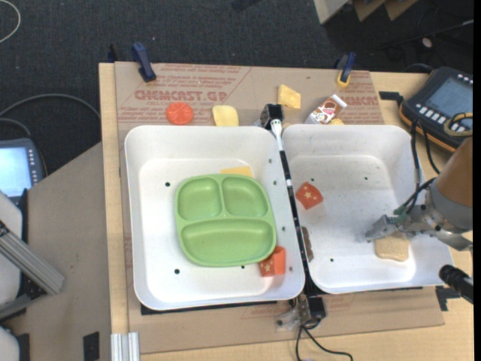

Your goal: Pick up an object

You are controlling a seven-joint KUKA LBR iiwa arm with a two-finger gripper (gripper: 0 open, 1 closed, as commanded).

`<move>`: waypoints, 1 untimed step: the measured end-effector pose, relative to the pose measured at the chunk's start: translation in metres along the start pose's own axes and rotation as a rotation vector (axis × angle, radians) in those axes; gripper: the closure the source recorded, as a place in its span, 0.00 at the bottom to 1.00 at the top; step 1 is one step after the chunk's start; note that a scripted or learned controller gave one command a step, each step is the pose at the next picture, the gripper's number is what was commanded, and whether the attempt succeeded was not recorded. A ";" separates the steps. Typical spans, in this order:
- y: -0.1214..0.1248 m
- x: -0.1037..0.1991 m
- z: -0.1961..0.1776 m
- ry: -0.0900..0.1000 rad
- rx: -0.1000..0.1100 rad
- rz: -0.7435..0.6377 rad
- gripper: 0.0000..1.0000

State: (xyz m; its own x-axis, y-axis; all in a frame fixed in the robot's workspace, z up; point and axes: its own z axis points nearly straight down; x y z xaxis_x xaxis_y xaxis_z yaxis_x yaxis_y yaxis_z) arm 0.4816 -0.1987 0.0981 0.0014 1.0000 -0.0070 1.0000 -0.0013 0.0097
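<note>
The gripper (pixel 392 230) hangs low in the right bin (pixel 353 145), near its right wall, directly above a tan, bread-like piece (pixel 392 250) that lies flat on the bin floor. Its fingers are too blurred to tell apart, so I cannot tell whether they are spread or closed, or whether they touch the piece. Further left in the same bin, close to the dividing wall, lies a small red block (pixel 309 195) — well apart from the gripper. The left bin (pixel 143 201) holds a green divided plate (pixel 224 219) with an orange block (pixel 273 262) at its lower right edge and a pale yellow slice (pixel 236 172) just behind it. On the tabletop (pixel 120 126) behind the bins sit a red-orange disc (pixel 179 113), two yellow pieces (pixel 225 116) and a small printed packet (pixel 327 110).
</note>
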 end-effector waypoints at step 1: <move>0.001 0.000 -0.010 -0.002 -0.003 0.000 1.00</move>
State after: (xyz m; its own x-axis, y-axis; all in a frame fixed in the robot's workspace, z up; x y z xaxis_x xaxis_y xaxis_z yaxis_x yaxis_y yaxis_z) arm 0.4821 -0.1989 0.1084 0.0017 1.0000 -0.0091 0.9999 -0.0016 0.0125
